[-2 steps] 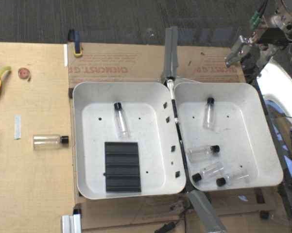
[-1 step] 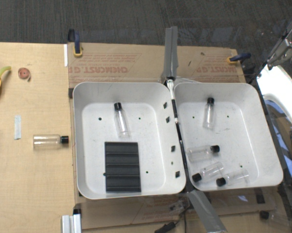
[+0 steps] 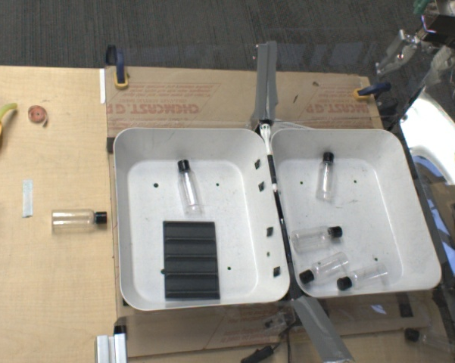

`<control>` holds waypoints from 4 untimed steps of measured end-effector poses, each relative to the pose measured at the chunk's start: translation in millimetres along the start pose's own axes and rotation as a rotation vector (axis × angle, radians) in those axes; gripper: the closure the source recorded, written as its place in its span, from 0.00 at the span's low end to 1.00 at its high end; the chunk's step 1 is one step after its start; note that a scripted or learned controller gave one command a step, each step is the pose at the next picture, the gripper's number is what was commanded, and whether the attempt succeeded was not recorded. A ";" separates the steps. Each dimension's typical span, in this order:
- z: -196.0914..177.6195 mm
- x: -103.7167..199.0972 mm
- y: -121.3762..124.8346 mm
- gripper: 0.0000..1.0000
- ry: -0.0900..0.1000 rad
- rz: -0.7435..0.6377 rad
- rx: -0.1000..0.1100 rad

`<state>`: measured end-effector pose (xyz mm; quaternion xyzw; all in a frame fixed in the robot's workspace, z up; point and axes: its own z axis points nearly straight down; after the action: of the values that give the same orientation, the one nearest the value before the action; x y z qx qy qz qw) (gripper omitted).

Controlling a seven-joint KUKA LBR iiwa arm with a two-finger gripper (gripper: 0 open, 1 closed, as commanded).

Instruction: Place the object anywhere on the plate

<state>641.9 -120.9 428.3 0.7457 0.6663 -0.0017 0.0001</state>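
Camera view: a clear vial [image 3: 187,184] lies in the left bin [image 3: 136,146], just beyond the black ribbed plate [image 3: 190,260]. The gripper [image 3: 409,44] sits far right, outside the bins, its state indiscernible. A good grasp likely takes the vial across its middle and releases low over the plate.

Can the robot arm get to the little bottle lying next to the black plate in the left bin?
Probably yes. The bottle lies alone on the left bin's floor, just above the black plate, nothing covering it. The arm sits far right.
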 end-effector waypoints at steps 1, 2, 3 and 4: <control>-12.1 -67.1 -92.8 0.00 0.001 0.040 0.001; -11.5 16.6 -68.5 0.00 0.000 0.272 0.002; -12.0 -52.3 -130.1 0.00 0.001 0.278 0.002; -11.1 -110.1 -129.1 0.00 0.000 0.399 0.002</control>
<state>501.3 -215.7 440.0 0.8630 0.5051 -0.0023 -0.0004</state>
